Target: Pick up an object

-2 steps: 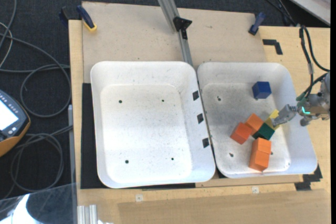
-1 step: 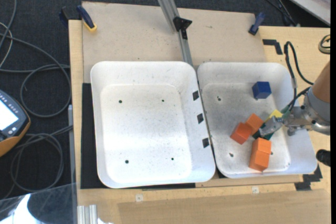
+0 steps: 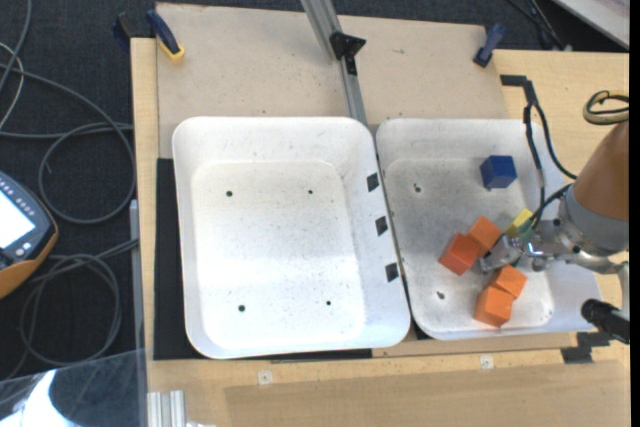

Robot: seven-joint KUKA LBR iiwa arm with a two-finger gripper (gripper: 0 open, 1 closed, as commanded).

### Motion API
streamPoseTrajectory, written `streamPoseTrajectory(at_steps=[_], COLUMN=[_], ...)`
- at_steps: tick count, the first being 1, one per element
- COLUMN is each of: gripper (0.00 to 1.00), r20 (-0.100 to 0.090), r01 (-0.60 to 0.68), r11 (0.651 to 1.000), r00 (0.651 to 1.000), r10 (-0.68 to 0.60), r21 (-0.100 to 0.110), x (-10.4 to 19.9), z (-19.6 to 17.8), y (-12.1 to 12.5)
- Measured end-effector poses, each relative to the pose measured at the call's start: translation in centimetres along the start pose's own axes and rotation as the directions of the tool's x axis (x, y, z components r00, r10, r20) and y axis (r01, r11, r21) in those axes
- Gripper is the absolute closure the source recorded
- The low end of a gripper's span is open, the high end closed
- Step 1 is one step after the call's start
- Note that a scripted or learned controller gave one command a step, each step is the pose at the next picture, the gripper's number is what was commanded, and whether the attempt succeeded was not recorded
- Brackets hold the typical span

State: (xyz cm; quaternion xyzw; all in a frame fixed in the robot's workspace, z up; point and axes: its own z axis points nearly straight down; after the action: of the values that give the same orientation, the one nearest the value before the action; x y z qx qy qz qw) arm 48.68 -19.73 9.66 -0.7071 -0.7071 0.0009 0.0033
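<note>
Low in right bin point(image 3: 440, 315), fingers point(image 3: 512, 253) among orange blocks point(image 3: 470, 247); grip state unclear

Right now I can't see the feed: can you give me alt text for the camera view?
The end effector reaches in from the right and sits low in the right bin, among three orange blocks and a small yellow piece. A blue block lies apart, farther back in that bin. The left bin sits alongside.
</note>
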Motion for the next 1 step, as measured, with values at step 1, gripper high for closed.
streamPoseTrajectory(at_steps=[1], gripper=[1.00], r20=[0.003], r01=[0.002], r11=[1.000], r00=[1.000], r10=[-0.001], r21=[-0.014], x=[0.05], z=[-1.49], y=[0.41])
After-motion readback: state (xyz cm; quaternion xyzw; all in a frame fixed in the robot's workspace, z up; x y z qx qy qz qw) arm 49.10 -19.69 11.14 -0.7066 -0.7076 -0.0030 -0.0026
